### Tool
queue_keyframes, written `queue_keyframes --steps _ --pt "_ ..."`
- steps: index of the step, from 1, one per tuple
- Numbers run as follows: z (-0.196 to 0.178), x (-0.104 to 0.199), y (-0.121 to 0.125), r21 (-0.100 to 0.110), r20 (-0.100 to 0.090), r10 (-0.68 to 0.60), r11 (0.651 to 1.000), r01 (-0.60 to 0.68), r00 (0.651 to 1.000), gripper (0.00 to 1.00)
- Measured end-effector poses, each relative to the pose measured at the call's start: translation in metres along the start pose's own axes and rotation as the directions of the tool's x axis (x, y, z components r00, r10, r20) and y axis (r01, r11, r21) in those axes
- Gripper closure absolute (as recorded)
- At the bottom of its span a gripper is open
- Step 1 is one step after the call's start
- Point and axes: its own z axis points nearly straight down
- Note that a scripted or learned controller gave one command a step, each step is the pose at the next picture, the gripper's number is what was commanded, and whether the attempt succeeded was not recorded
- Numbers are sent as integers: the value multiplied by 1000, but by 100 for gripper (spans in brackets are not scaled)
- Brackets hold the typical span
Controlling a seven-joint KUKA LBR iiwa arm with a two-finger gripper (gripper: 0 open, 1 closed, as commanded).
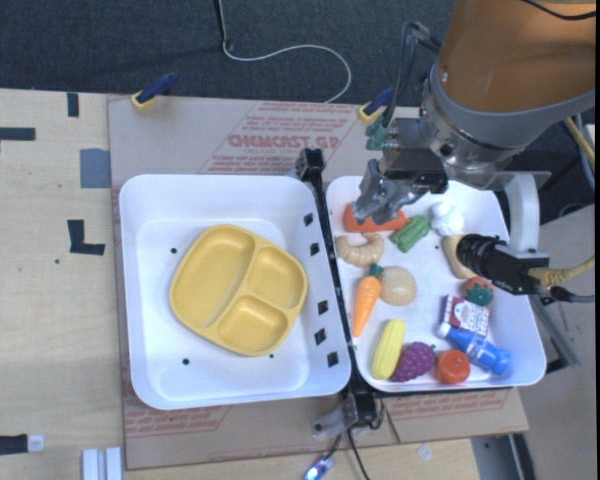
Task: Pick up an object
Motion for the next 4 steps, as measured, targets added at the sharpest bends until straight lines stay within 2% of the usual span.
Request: queue_keyframes --steps 1,2,3,4 --pt "14 68 5 -3 -2 -1 1000 1 1000 100" --pt "-93 44 37 -18 -3 7 1000 -7 1000 100" --pt "22 124 16 8 2 -2 1000 2 1000 100" --pt "214 160 -1 10 5 4 1000 -4 1000 100"
